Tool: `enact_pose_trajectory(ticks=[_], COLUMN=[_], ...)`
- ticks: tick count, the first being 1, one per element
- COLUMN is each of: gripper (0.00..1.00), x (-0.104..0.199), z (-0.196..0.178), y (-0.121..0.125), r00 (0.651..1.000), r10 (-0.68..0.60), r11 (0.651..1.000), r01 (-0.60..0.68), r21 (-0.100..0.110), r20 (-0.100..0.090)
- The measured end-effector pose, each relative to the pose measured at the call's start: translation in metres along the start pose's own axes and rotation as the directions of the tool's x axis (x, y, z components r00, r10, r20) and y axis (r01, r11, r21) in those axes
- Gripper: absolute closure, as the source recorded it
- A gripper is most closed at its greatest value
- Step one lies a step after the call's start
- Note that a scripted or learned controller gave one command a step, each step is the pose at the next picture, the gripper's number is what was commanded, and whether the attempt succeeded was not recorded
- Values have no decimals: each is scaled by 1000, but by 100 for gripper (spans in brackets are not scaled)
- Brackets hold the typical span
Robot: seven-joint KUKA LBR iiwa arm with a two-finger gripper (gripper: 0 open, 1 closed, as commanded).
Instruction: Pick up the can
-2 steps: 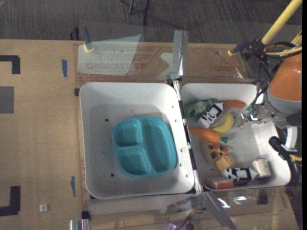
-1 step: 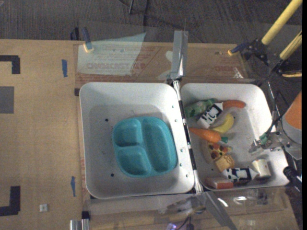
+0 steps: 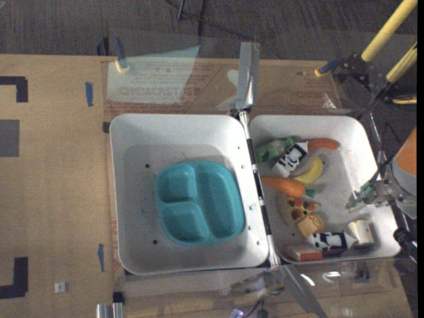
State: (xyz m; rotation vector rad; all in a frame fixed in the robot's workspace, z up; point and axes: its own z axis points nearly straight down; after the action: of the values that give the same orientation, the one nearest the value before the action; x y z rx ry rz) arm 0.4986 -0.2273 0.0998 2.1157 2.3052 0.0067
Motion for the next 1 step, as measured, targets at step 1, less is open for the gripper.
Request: enact_pose_trajectory(ticks=[1], gripper=[100], x=[1], z=[-112], y=[26], r00=[993], r10=[-119], r11=[993], r01=[119], r21=[10], r20=[-6])
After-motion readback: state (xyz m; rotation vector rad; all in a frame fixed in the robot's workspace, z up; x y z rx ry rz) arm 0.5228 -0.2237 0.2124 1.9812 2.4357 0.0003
